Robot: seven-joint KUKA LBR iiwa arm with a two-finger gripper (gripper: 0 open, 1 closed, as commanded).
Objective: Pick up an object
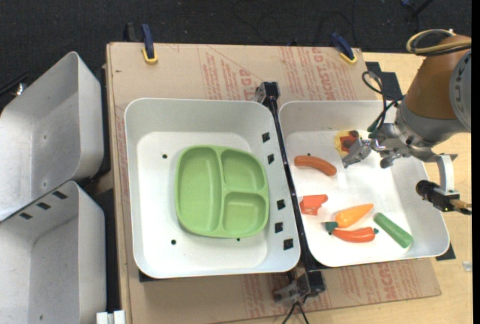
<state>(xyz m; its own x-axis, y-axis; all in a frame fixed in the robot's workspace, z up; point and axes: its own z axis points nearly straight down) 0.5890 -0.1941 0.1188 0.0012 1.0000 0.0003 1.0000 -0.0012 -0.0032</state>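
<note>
Red-yellow toy [347, 141] beside pincer [358, 153]

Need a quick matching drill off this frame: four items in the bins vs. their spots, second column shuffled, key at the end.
Things:
1. green divided plate
2. sausage
3. green cylinder
4. gripper

Places:
A. near right corner of the right bin
B. over the right bin's far part, beside a yellow and red toy
C. middle of the left bin
D. right bin, left side

Pairs: 1-C, 2-D, 3-A, 4-B
</note>
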